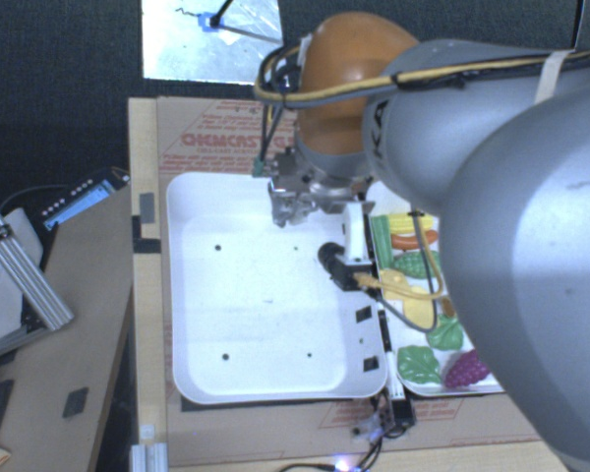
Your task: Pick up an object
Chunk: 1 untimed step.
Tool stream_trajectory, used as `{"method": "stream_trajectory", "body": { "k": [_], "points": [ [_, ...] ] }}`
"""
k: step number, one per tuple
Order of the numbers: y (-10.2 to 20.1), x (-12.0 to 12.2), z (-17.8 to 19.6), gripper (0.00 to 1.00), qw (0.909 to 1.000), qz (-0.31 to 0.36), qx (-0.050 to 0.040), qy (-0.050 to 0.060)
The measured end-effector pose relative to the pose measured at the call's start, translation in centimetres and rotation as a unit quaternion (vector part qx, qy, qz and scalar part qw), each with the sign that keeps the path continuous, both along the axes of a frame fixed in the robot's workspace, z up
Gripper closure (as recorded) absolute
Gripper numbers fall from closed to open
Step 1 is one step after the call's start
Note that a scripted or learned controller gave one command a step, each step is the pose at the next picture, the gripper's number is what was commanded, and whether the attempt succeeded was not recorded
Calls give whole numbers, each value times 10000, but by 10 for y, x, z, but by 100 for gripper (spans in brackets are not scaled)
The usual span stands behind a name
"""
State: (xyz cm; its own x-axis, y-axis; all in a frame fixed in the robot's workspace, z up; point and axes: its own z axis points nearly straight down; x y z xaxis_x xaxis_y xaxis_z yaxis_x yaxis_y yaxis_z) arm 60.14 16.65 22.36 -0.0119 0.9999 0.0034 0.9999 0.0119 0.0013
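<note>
Low over the far end of the left shallow white bin [192, 293], near its right wall: the end effector [293, 205], at the tip of the grey arm [492, 146] with the orange band. How far open, impossible to tell; no object visible in its hold. In the right shallow white bin [442, 389], partly hidden under the arm: plastic toy foods, among them a purple grape bunch [464, 370], a green leafy piece [420, 364] just beside it, and an orange strip [413, 226] farther back. Both bins on the brown cardboard-covered surface [226, 136].
</note>
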Motion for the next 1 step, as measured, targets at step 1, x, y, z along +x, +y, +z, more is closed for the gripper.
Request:
{"method": "stream_trajectory", "body": {
  "k": [1],
  "points": [
    [68,-6,94,100,10000,-1,18,-46]
  ]
}}
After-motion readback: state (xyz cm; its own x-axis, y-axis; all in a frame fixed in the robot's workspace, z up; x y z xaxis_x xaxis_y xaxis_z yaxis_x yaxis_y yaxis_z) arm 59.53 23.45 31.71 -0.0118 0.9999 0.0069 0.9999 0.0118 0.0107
